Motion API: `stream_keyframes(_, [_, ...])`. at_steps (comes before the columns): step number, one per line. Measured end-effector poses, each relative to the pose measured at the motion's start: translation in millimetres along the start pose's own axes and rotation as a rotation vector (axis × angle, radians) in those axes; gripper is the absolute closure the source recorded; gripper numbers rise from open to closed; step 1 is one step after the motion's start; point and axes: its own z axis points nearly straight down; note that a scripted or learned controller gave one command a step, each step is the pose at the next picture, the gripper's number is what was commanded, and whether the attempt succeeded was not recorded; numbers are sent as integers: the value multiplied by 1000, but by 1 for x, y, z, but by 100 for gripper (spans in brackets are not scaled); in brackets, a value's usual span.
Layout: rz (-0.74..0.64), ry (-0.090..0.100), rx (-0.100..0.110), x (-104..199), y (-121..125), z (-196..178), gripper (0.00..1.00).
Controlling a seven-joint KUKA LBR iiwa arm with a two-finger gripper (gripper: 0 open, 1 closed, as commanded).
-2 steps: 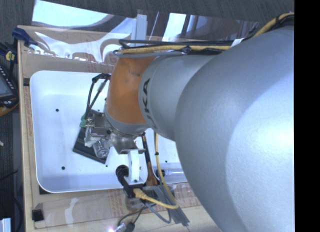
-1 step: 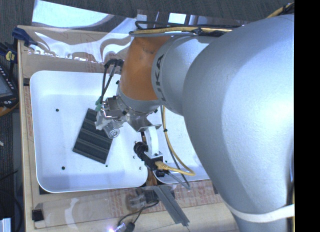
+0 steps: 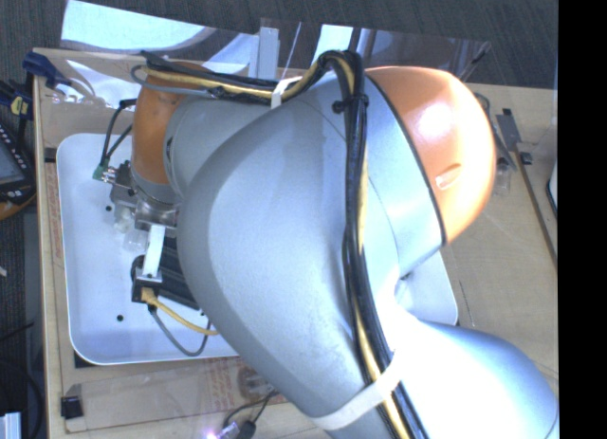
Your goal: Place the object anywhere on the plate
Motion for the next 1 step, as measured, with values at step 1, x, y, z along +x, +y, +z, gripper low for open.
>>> stream_keyframes(1, [-313,5,-2,-74,-23,-3,100])
